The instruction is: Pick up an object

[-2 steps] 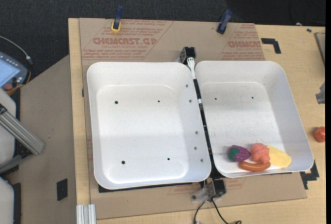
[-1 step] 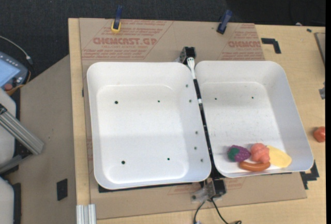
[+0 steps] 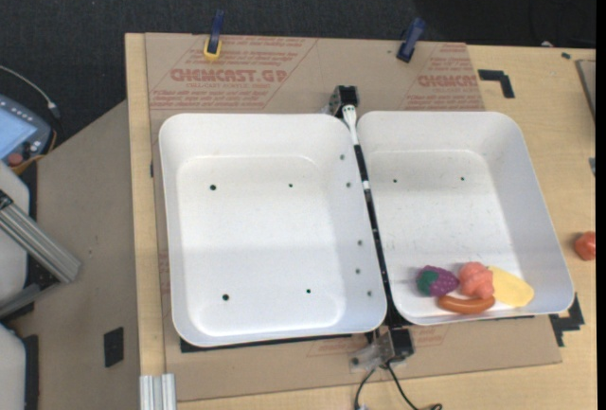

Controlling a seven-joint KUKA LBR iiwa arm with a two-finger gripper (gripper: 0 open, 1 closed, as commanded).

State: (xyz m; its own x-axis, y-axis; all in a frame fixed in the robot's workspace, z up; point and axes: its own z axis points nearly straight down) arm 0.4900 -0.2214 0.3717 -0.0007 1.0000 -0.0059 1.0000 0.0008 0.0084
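Although you need the gripper's state first, you cannot tell it from this view, nor whether the gripper has hold of anything. Places are therefore given from the side the arm reaches in from, the right of the view.

Nearest that side, a small orange object (image 3: 586, 246) lies on the bench just outside the right bin (image 3: 535, 173), apart from its rim.

Inside the right bin, four small toy pieces sit bunched in the near corner on the arm's side. A pale yellow piece (image 3: 512, 289) lies closest to the arm's side. Touching it, further from the arm, is a pink-orange lumpy piece (image 3: 477, 278). Further again is a purple knobbly piece (image 3: 437, 280), like a grape cluster. A curved orange-red piece (image 3: 466, 304), shaped like a sausage, lies along the near side of these three, touching them or nearly so. Any of these could be the object to pick. All four rest on the bin floor.

Beyond the right bin, a black strip (image 3: 365, 200) runs between the two bins. The left bin (image 3: 170, 209) sits on its far side, with a few dark dots on its white floor.

Both bins rest on a brown board (image 3: 284, 77) printed with red lettering. Two blue clamps hold its far edge, the left clamp (image 3: 215, 39) with a yellow part, the right clamp (image 3: 411, 39) plain. A black fitting (image 3: 344, 99) sits at the far end of the strip, and a cabled fitting (image 3: 393, 345) at its near end.
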